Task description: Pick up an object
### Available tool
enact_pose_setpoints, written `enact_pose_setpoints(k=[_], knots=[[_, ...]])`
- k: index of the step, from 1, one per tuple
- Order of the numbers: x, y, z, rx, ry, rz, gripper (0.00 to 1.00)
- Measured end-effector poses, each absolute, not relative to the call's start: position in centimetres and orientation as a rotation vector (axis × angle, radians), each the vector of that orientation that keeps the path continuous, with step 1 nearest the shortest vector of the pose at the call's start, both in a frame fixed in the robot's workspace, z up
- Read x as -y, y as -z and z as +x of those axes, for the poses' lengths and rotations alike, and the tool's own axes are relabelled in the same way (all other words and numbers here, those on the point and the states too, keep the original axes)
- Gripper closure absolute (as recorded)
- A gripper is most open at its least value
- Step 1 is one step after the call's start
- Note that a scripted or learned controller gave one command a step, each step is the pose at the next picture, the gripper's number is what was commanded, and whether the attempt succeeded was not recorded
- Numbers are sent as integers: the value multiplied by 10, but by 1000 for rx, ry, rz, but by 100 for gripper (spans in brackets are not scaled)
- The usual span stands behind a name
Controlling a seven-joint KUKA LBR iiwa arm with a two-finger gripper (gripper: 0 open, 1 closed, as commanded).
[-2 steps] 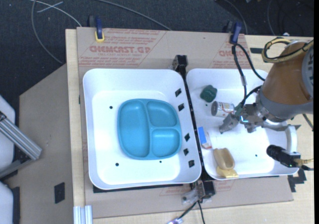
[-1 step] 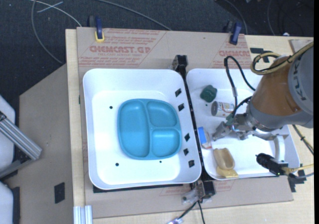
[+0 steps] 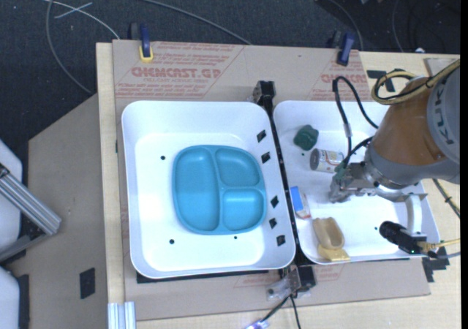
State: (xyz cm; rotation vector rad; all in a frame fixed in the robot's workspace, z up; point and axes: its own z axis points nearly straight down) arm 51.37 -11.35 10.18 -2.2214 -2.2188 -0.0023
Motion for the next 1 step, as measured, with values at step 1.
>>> enact_pose_setpoints(k=[1], knots=[[123, -160, 517, 2225, 5, -2225, 100]])
